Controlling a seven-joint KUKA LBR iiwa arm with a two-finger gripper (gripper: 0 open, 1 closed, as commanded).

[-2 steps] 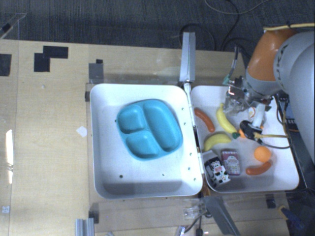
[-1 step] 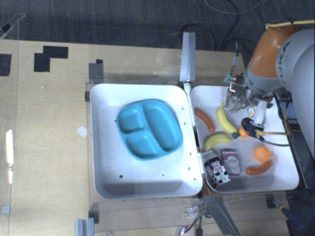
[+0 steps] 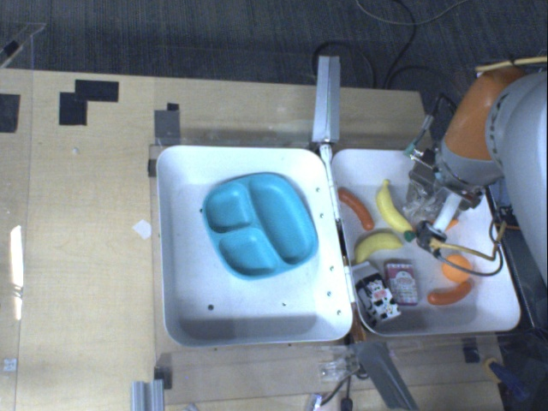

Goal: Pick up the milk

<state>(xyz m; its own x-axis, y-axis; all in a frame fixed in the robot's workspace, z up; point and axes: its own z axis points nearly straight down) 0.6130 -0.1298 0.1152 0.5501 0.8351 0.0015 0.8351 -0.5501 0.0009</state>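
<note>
One black-and-white milk carton (image 3: 376,297), tilted

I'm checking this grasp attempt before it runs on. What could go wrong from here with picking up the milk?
1. The milk carton lies in the right bin's near corner, tight by the wall and beside a pink box; fingers may lack room or catch the box.
2. The gripper sits over the bananas, well away from the carton, so it may close on fruit instead.
</note>
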